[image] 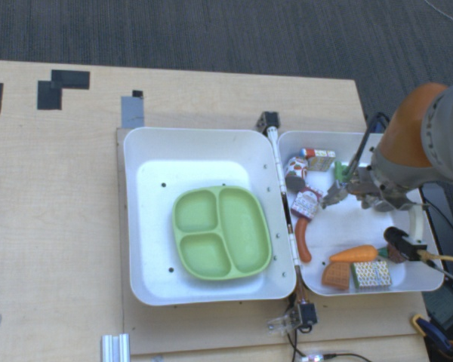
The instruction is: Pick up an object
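My gripper is low over the middle of the right bin, and the grey arm reaches in from the right. Just left of its tip lies a red and white packet, close to it or touching. A red sausage lies below that along the bin's left wall. At the back are a dark round item, a small box and a green piece. At the front lie a carrot, an orange chunk and a patterned block.
The left bin holds a green divided plate. A ridge with clamps separates the two bins. Around them is the wooden bench, with dark tape marks at the far left.
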